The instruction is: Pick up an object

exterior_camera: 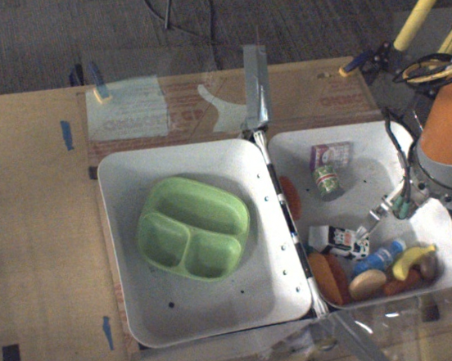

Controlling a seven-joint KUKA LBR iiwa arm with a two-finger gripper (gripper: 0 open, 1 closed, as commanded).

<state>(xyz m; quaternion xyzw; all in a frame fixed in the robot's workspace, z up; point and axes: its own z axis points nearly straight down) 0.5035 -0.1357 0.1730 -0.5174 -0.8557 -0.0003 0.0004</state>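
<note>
- The two shallow white plastic bins lay side by side; the left bin (144, 310) bore a pale green three-compartment plastic plate (193, 228), and the right bin (370, 144) served as the landmark for all that follows
- The grey arm with its orange band (451, 133) leaned in over that bin's right wall, wrist tilted down toward the bin's middle
- The two-finger gripper (385, 211) hung at mid-bin, right of centre; its thin fingers looked slightly spread with nothing between them
- The likeliest target, I judged, was the small black-and-white milk carton (339, 240); it lay just below and left of the fingertips, long axis running roughly left to right; a short move down and leftward seemed needed
- Along the bin's lower wall sat a blue toy bottle (378, 259), a yellow banana (412, 259) and a tan bread roll (367, 282); a purple-and-green can (327, 172) lay near the upper wall
</note>
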